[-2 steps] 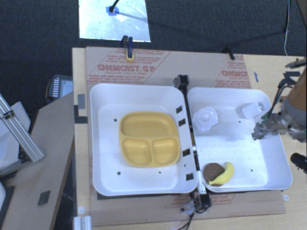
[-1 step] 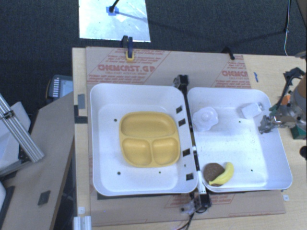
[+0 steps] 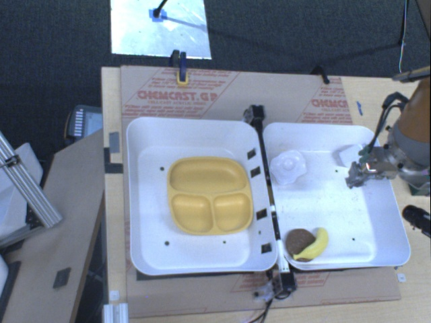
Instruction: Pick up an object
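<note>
In the right bin [image 3: 377, 244], a clear plastic lid-like cup [image 3: 287, 165] lies near the back left. A yellow banana [image 3: 314, 245] rests against a brown round object [image 3: 300, 239] at the front left corner. A small pale object [image 3: 349, 155] lies near the back right. My gripper [image 3: 357, 175] hangs over the right side of this bin, just in front of the pale object. It is small and dark in the camera view.
The left bin [image 3: 145, 200] holds a yellow three-compartment plate [image 3: 209, 194]. A black divider strip [image 3: 264, 187] runs between the bins. Cardboard [image 3: 202, 93] lies under both bins. The arm [image 3: 411, 140] enters from the right.
</note>
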You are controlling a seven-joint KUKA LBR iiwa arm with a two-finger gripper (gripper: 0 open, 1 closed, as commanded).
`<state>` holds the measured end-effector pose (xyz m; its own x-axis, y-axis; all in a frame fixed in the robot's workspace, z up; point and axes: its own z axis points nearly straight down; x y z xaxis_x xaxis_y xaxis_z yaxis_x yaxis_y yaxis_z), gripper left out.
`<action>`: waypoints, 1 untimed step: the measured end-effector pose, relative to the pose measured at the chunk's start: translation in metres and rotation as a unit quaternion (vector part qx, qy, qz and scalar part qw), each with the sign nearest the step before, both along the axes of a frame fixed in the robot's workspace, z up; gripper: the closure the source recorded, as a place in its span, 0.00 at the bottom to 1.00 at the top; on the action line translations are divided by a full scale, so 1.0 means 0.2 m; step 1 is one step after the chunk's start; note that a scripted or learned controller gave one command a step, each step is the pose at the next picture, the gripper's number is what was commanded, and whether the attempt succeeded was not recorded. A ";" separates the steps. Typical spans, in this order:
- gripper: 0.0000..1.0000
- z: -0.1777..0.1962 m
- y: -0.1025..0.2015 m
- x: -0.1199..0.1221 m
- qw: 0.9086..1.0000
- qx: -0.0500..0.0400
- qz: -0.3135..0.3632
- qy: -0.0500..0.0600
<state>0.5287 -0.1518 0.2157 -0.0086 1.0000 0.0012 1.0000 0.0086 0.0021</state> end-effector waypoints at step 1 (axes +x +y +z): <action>1.00 0.05 0.28 0.03 1.000 0.000 0.001 -0.001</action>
<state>0.5353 -0.0964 0.2265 -0.0109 0.9999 0.0017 0.9999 0.0108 0.0033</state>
